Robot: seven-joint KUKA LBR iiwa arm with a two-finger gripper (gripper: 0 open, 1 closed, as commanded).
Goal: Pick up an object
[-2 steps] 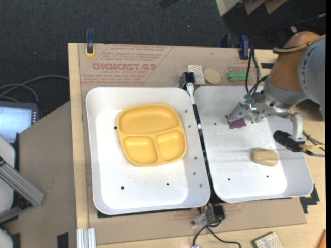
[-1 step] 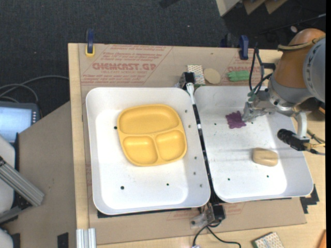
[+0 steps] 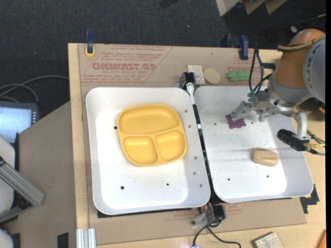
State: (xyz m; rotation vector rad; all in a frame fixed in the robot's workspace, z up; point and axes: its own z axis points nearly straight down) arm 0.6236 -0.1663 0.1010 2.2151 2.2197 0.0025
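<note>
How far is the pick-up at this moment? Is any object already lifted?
Done: the arm has reached into the right bin, and its hand is low beside the small purple object. In hand: nothing visibly. The purple object and the tan lump both lie on the bin floor. Left: grasping and lifting one. The yellow divided tray sits in the left bin.

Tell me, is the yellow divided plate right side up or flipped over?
Right side up: the yellow divided plate shows its three hollow compartments facing upward.

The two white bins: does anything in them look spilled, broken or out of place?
Nothing stands out. The yellow divided tray lies flat in the left bin; a purple piece and a tan lump lie apart in the right bin.
</note>
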